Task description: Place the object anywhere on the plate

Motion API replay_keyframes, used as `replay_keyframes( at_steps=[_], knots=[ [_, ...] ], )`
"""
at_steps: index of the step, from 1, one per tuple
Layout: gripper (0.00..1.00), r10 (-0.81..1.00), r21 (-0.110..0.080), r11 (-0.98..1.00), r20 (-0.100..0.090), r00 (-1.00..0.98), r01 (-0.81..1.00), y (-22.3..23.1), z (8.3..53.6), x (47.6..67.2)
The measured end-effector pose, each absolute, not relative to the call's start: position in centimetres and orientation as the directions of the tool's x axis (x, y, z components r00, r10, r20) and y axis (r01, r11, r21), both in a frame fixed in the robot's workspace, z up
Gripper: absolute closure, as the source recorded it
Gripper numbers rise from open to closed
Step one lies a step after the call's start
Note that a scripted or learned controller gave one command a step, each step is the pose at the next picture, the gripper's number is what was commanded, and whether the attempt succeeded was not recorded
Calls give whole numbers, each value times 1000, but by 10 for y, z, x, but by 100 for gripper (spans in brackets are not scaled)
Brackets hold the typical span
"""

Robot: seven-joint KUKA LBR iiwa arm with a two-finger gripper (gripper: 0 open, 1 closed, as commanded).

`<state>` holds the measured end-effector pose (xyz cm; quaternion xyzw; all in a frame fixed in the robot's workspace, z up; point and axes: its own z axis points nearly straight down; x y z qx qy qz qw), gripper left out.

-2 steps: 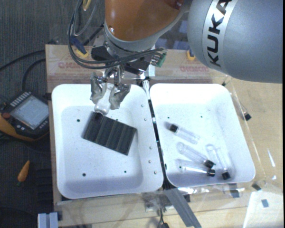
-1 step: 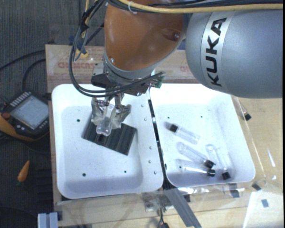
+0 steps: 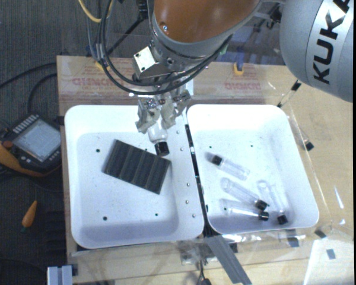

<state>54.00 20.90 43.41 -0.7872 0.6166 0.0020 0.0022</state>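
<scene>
Clear plastic vial with a black cap [image 3: 159,142] sits pinched between my gripper [image 3: 159,134] fingers, cap end down, hanging over the left bin's [image 3: 83,230] upper right corner. Just below-left of it I see the plate, a dark ribbed slab [image 3: 136,166] lying flat and tilted on that bin's floor, not touching the vial. Right bin [image 3: 296,135] holds several more clear vials [image 3: 243,192], some black-capped, clustered toward its lower half.
</scene>
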Motion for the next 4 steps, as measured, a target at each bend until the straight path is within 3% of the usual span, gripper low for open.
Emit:
replay_keyframes(
  at_steps=[1,2,3,4],
  knots=[
    [100,-906,-2,-423,-7,423,-906,234,434,617],
    [100,-878,1,-478,-7,478,-878,235,294,582],
    [100,-605,-6,-796,-7,796,-605,235,400,668],
    [100,-437,-2,-900,-8,900,-437,235,217,607]
  ],
)
